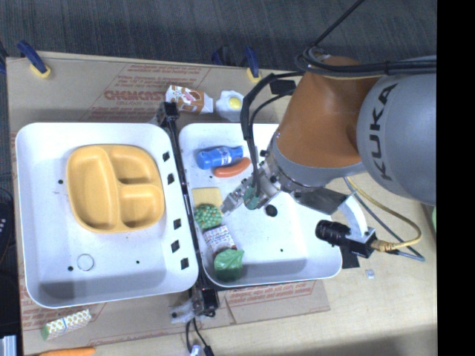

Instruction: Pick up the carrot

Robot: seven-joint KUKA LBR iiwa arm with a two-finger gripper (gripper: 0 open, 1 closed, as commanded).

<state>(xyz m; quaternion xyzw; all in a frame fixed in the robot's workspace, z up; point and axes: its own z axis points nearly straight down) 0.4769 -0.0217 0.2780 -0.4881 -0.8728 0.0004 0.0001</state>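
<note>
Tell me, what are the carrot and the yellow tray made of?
The carrot looks like toy plastic: smooth, evenly orange, a little shiny. The yellow tray in the left bin also looks like molded plastic, with rounded compartments and a soft matte sheen. I can't be sure from here.

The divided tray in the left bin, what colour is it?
Yellow: the divided plastic tray shows plainly in the camera view.

even overhead light, soft shadows inside the white bins, slightly grainy picture.
</note>
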